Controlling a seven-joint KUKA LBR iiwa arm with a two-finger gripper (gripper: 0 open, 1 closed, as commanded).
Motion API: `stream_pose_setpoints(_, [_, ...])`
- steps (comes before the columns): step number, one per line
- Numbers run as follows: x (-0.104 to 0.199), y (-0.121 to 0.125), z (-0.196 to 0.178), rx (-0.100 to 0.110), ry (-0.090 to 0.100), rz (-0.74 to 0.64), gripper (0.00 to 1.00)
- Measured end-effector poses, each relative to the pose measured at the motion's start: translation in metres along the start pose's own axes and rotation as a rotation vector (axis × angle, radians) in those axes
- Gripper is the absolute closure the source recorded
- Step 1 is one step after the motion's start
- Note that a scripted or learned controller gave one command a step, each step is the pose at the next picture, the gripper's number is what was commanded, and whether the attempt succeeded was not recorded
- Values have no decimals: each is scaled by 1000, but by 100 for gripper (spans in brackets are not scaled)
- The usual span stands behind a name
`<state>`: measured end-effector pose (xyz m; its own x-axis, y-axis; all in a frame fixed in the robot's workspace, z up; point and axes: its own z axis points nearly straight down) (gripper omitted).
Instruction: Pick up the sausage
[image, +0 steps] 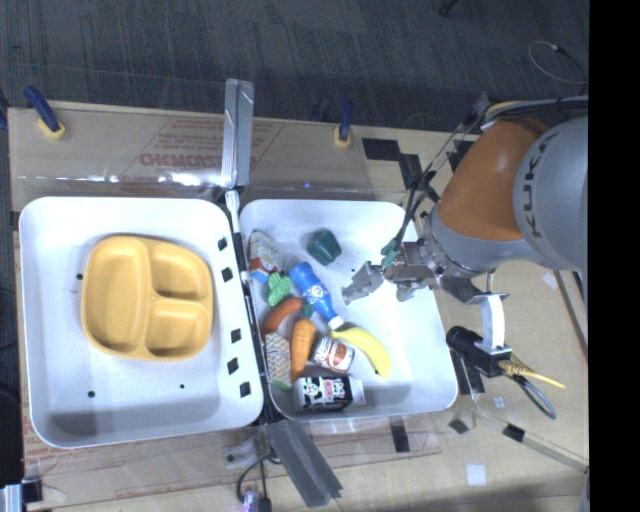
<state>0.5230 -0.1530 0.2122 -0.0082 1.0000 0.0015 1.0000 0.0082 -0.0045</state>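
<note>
The sausage (282, 314) is a reddish-brown oblong lying at the left side of the right bin (420, 385). It is wedged between a green vegetable (277, 288), a blue bottle (308, 285) and an orange carrot (302, 344). My gripper (357, 281) hovers over the middle of the right bin, to the right of the blue bottle and well right of the sausage. Its fingers stand open and hold nothing.
The right bin also holds a dark green object (323, 243), a banana (366, 348), a small can (332, 353), a black-and-white carton (325, 392), a waffle-like piece (277, 360) and a packet (262, 250). A yellow divided plate (148, 295) lies in the left bin (50, 400).
</note>
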Motion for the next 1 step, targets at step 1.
stream_pose_setpoints(1, [51, 24, 121, -2, -1, -199, 0])
